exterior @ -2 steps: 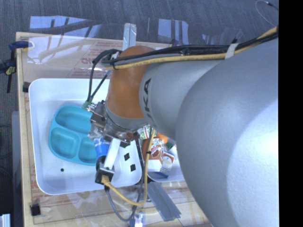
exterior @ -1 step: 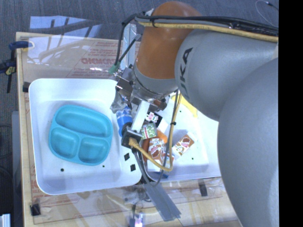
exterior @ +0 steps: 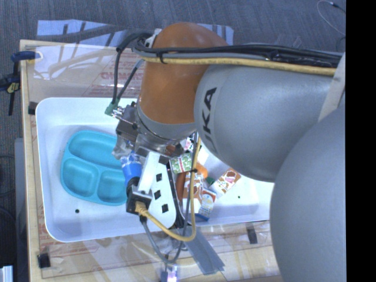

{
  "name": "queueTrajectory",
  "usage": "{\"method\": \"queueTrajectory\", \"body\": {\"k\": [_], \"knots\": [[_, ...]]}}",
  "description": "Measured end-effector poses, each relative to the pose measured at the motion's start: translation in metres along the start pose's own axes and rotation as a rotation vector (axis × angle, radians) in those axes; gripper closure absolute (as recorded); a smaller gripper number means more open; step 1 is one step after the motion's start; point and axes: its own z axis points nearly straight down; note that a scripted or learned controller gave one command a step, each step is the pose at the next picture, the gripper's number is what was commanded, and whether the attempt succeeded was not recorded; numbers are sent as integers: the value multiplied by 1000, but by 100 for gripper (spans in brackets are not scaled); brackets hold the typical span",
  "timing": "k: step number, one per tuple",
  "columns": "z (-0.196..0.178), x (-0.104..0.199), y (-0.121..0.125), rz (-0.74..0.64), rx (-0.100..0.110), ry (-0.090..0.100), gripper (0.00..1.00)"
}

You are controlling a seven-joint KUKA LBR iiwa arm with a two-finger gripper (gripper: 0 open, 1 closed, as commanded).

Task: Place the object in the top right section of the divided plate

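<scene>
Arm (exterior: 247, 116) fills the frame from 3 o'clock, orange band over the bin's middle. White bin (exterior: 47, 157) on the table (exterior: 70, 63) holds the blue divided plate (exterior: 88, 169) toward 9 o'clock, three sections visible, nothing seen in them. A pile of small packets (exterior: 202, 187) sits in the bin at about 5 o'clock of the wrist, well apart from the plate. Jaws (exterior: 130, 172) sit just beside the plate's 3 o'clock edge; cannot tell how far apart they are or whether anything is between them (wrist body blocks it).

Object: likely the small blue item (exterior: 131, 168) at the wrist tip, touching or just over the plate's right rim. Too hidden to be sure it is held. Its long axis looks to run roughly 12 to 6 o'clock, upper end toward 12, but that is a guess from a sliver.

Risks, judged:
- Release at this spot drops it on the rim or in the lower right section, not the top right one at about 11 o'clock of it.
- If not actually gripped, the move goes empty.
- Wrist or cable (exterior: 170, 231) could nudge the plate sideways.
</scene>
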Motion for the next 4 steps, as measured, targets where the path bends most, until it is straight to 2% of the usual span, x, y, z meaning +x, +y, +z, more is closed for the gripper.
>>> {"method": "queueTrajectory", "body": {"k": [1, 2, 3, 4], "knots": [[-77, 16, -7, -54, -4, 2, 100], [58, 44, -18, -198, -1, -2, 100], [6, -19, 41, -137, -3, 1, 100], [96, 27, 22, -137, 1, -2, 100]]}}
